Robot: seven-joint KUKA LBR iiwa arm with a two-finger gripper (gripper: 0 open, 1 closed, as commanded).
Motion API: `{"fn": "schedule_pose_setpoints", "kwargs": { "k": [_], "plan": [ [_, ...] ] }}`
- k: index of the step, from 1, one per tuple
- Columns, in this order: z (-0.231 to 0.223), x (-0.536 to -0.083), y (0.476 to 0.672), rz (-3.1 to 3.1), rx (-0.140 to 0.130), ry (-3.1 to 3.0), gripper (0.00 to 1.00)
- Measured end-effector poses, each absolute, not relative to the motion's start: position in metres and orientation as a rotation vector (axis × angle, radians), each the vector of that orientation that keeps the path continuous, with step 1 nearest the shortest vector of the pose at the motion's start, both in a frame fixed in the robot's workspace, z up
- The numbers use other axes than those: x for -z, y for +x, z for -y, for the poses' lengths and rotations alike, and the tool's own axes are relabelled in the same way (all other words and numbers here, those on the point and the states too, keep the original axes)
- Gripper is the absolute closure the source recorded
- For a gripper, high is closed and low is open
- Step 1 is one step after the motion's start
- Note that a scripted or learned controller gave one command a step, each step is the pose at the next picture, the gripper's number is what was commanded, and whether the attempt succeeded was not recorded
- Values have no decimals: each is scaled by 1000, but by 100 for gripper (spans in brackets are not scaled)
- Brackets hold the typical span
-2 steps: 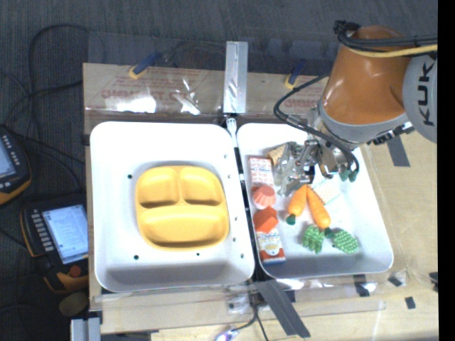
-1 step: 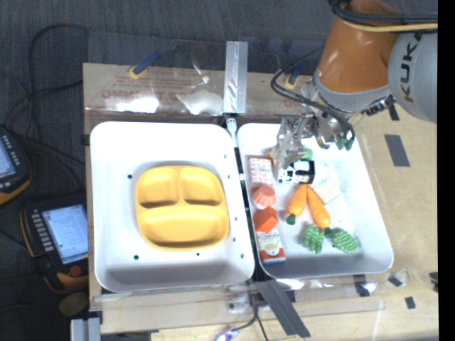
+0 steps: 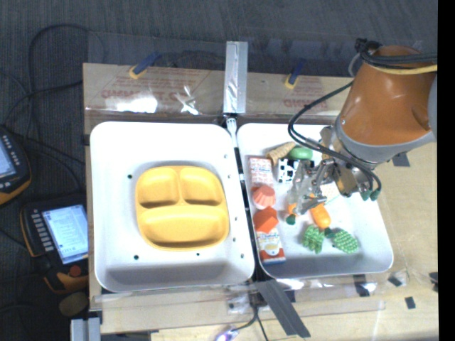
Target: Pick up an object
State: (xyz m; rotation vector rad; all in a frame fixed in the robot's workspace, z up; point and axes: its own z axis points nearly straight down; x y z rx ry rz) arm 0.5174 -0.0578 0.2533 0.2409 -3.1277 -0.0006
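**Two bins, one tray, a crowded right side**

Two shallow white bins sit side by side on the bench (image 3: 106,84). The left bin (image 3: 114,148) holds a single thing: one yellow divided tray (image 3: 183,206) with three compartments, two small ones at the far side and one long one nearer the camera.

The right bin (image 3: 373,251) carries the rest, roughly nine small toy items. Along its left wall lie one small pink-and-white packet (image 3: 259,169), one pale orange round piece (image 3: 264,197) and one red-orange carton (image 3: 268,231), in a row from far to near. At the far end sit one tan cone-shaped piece (image 3: 279,150), one green oval piece (image 3: 301,153) and one black-and-white spotted block (image 3: 286,169). Toward the near right lie one orange carrot-like toy (image 3: 320,216) and two green leafy toys, a darker one (image 3: 313,239) and a lighter, knobbly one (image 3: 345,241), just beside each other.

The grey arm with its orange band (image 3: 387,101) reaches in from the right, and its end effector (image 3: 307,194) hangs over the middle of the right bin, just above the carrot-like toy. Whether its fingers are spread or closed cannot be told, and nothing is plainly seen between them.
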Motion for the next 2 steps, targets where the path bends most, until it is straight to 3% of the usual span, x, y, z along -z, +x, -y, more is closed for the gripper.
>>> {"fn": "schedule_pose_setpoints", "kwargs": {
  "k": [1, 2],
  "plan": [
    [94, -150, 510, 3113, 3, 369, 100],
    [10, -231, 554, 3138, 2, 41, 100]
  ]
}}
